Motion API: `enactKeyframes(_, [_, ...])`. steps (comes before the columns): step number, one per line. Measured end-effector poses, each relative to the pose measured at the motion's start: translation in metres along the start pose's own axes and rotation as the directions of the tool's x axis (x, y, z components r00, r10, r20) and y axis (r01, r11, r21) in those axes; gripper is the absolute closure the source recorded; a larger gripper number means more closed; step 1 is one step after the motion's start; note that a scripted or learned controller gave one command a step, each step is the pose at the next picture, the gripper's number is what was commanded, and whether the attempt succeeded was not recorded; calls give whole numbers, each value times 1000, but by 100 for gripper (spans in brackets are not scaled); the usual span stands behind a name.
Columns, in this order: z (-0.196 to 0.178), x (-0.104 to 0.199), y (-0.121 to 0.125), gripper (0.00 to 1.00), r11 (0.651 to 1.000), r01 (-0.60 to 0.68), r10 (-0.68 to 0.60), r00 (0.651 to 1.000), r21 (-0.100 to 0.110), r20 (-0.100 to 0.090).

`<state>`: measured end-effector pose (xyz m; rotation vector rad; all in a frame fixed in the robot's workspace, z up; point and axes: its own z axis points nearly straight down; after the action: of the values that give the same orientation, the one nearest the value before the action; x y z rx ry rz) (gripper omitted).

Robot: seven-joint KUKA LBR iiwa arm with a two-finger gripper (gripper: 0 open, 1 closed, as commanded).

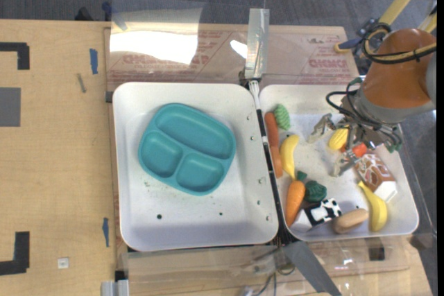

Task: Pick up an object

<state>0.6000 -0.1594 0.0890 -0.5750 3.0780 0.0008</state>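
The right bin (409,218) holds several toy foods. An orange carrot with a green top (271,129) lies along its left wall, with a yellow piece (288,153) beside it. A second carrot (295,199), a black-and-white toy (323,211), a tan oval piece (350,220), a banana (377,208) and a brown-and-white block (375,174) lie toward the front. My gripper (334,146) hangs low over the bin's right half, its two fingers spread apart. A small yellow piece (338,139) sits between them near the palm, and neither fingertip touches it.
The left bin (132,218) holds a teal divided plate (186,147). A raised divider (267,170) separates the bins. A clear upright panel (257,45) stands behind them. A small red piece (359,149) lies right under the wrist.
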Motion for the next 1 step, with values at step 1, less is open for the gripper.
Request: enactKeyframes(1, [-14, -5, -1, 100, 1000, 0, -1, 1000, 8, 14])
